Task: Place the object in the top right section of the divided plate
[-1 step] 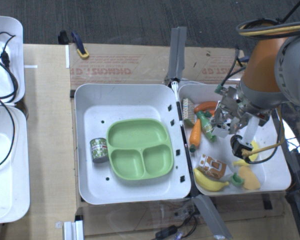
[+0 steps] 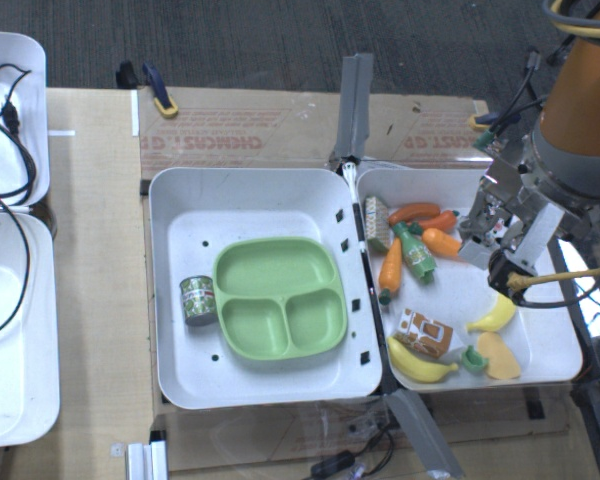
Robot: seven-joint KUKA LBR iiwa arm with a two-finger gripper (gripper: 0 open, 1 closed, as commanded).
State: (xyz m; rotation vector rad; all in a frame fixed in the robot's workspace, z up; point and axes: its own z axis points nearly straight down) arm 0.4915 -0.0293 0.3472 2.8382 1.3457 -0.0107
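A green divided plate [image 2: 278, 296] lies in the left bin [image 2: 170, 368], with one wide section at the back and two smaller ones at the front; nothing lies in its sections. A small green-labelled can [image 2: 196, 299] stands just left of the plate. My gripper [image 2: 478, 224] hangs over the back right part of the right bin [image 2: 550, 368], just right of an orange carrot [image 2: 441, 241]. I see nothing held in it.
The right bin holds several toy foods: more carrots [image 2: 414, 212] [image 2: 390, 268], a green bottle [image 2: 415, 251], a striped packet [image 2: 377, 223], two bananas [image 2: 495, 314] [image 2: 420, 362], a brown box [image 2: 425, 334] and a tan piece [image 2: 500, 356]. A metal divider [image 2: 355, 108] stands between the bins.
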